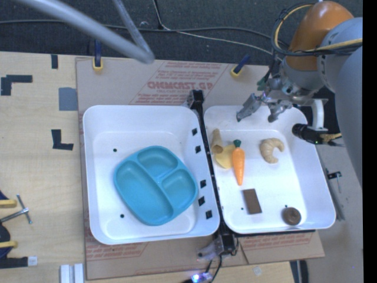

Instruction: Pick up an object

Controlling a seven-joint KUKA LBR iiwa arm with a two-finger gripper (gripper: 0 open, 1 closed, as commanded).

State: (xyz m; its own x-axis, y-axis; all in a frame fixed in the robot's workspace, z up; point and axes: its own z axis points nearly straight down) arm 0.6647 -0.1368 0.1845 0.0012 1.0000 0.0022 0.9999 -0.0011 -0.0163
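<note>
In the right bin point(306, 175) lie a toy carrot point(238, 164), a pale yellow piece point(220, 150) beside it, a tan croissant point(271, 149), a brown rectangular bar point(252, 201) and a small round brown piece point(291, 216). My gripper point(259, 112) hangs over the bin's far edge, above and behind the objects. Its two fingers point(246, 110) are spread apart with nothing between them. The nearest things below it are the croissant and the carrot.
The left bin point(97, 158) holds a blue divided plate point(156, 184). A black divider with clips point(203, 158) runs between the bins. The grey arm with its orange band point(315, 25) comes in from the upper right. Cables cross the dark floor at the back.
</note>
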